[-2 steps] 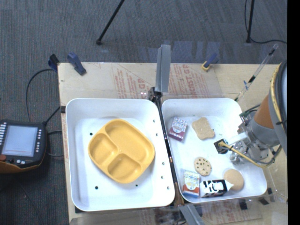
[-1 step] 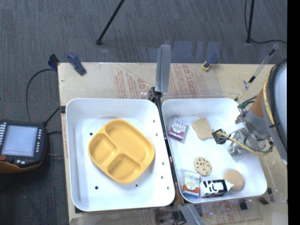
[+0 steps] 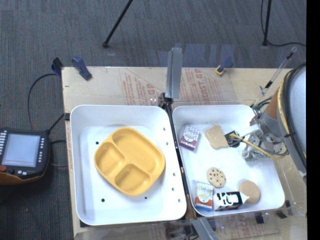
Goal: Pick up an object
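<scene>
Arm end: the pincer (image 3: pixel 253 150) is placed over the right shallow white bin (image 3: pixel 267 176); its opening cannot be told (nothing is seen held).
Nearest object: the tan toast-shaped slice (image 3: pixel 216 136) is laid flat in that bin.
Progress: nothing is judged lifted yet; grasping and raising are left.

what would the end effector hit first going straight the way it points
Likely the tan bread slice just ahead of the end effector in the right bin, though depth is unclear.

Print on the maroon packet (image 3: pixel 190 137) is too small to read.
</scene>
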